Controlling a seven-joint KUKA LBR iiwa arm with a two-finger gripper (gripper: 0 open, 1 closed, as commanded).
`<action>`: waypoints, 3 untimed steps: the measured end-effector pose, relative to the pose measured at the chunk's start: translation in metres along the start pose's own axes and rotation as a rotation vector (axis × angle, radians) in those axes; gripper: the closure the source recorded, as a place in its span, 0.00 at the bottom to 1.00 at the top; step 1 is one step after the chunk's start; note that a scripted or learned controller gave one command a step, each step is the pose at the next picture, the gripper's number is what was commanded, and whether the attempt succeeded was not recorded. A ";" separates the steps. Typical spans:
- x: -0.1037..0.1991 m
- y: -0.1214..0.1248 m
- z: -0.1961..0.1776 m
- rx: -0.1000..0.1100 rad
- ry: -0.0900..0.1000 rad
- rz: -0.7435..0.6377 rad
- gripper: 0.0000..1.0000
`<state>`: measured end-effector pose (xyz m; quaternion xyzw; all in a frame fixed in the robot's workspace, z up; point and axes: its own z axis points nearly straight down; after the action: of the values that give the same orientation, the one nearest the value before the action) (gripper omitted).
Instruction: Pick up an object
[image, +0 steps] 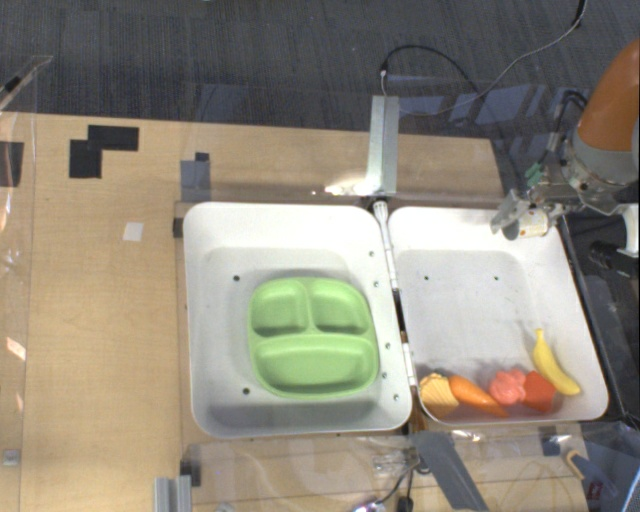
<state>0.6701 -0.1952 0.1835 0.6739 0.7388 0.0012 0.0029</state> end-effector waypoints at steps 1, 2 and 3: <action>-0.009 0.000 -0.009 -0.001 0.000 0.003 0.00; -0.008 0.001 0.004 -0.003 0.000 -0.116 0.00; -0.008 -0.006 -0.003 -0.001 0.000 -0.160 0.00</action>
<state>0.6646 -0.2034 0.1862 0.6128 0.7902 0.0013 0.0035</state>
